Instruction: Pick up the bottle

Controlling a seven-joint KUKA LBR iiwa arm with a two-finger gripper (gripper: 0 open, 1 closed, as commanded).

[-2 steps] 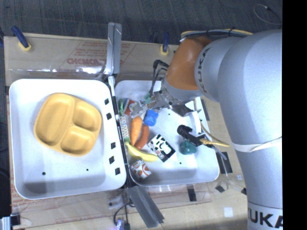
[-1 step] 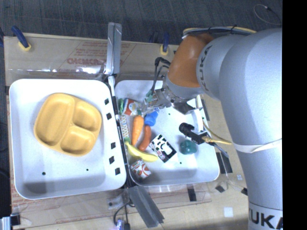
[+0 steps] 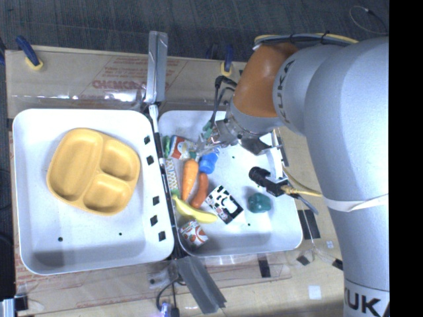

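Observation:
The bottle [image 3: 207,162] shows as a small blue piece in the right bin [image 3: 287,233], near the bin's upper left, beside a green and red packet [image 3: 177,147]. My gripper [image 3: 215,135] hangs low just above and behind the bottle, under the orange band of the wrist. The wrist hides the bottle's upper part, and I cannot tell whether the gripper touches it.
Below the bottle lie two carrots [image 3: 190,178], a banana [image 3: 193,210], a black and white box [image 3: 223,205], a teal lump [image 3: 260,203] and a can [image 3: 193,233]. The left bin [image 3: 33,243] holds a yellow divided plate [image 3: 94,170].

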